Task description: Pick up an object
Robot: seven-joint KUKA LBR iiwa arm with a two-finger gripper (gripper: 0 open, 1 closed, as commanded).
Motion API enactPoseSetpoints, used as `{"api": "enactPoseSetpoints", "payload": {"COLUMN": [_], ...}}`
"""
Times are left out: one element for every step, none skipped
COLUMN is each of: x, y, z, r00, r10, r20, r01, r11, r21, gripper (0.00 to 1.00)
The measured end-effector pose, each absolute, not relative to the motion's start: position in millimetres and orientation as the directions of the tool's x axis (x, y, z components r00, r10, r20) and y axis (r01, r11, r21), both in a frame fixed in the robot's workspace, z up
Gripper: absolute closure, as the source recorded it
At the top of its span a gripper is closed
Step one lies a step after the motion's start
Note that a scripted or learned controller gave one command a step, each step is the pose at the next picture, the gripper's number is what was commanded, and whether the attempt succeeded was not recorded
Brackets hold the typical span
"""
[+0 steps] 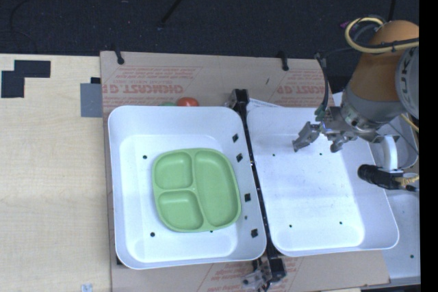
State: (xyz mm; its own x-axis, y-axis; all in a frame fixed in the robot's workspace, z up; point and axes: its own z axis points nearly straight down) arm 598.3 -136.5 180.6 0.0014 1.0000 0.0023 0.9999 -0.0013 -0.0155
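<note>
While its fingers are spreading apart with nothing between them, the end effector (pixel 321 137) is hovering over the right bin (pixel 321 229) at its far side. Well apart, a green divided plate (pixel 196 189) is lying in the left bin (pixel 130 147).

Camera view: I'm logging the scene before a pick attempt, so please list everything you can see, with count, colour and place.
bins: two, white, side by side on the bench
plate: one, green with three sections, lying in the left bin
small round thing: one, red-orange, behind the left bin's far rim
cardboard sheet: one, brown, under both bins
arm: one, grey with orange band, reaching in from the right
gripper: one, over the right bin's far part, nothing between its jaws
</note>
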Motion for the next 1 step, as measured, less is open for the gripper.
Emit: {"api": "enactPoseSetpoints", "payload": {"x": [601.5], "y": [-136.7], "z": [188.4], "r00": [0.000], "r10": [1.000], "r20": [0.000], "r01": [1.000], "r11": [0.000], "r21": [-0.001], "gripper": [0.00]}}
